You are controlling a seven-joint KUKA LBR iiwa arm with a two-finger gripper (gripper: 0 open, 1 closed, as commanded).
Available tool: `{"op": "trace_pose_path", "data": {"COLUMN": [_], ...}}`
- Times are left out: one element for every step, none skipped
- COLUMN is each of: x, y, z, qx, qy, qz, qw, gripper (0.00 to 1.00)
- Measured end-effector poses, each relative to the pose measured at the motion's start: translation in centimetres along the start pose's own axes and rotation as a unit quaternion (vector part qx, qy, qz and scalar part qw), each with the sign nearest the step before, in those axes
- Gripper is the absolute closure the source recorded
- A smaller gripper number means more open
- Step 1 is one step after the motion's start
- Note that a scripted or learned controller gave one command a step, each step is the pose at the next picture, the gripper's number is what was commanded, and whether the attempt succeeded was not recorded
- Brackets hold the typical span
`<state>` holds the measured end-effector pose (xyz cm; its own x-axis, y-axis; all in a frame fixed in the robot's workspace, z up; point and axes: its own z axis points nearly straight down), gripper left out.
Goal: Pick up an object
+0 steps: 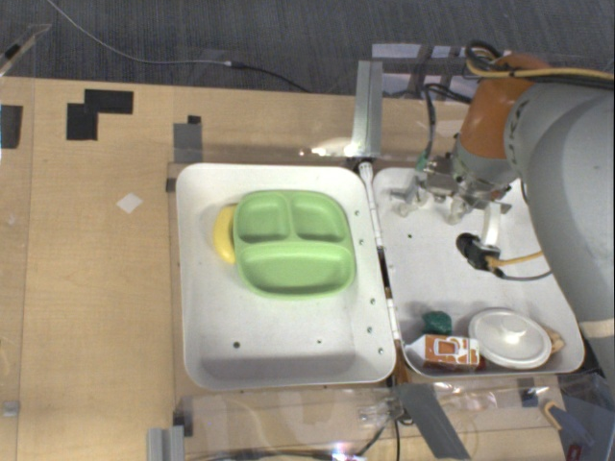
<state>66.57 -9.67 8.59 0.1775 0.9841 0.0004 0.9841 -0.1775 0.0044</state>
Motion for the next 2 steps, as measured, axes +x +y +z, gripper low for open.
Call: {"op": "trace_pose_path", "data": {"x": [-8.1, -5.6], "y": [-2.2, -8.4], "z": [-6.7, -0.8], "qx": [-0.001, 0.001], "qy": [-0.001, 0.0], "qz": [-0.135, -0.135], "qw": [0.9909, 0.9908], "gripper": [0.0, 0.0]}}
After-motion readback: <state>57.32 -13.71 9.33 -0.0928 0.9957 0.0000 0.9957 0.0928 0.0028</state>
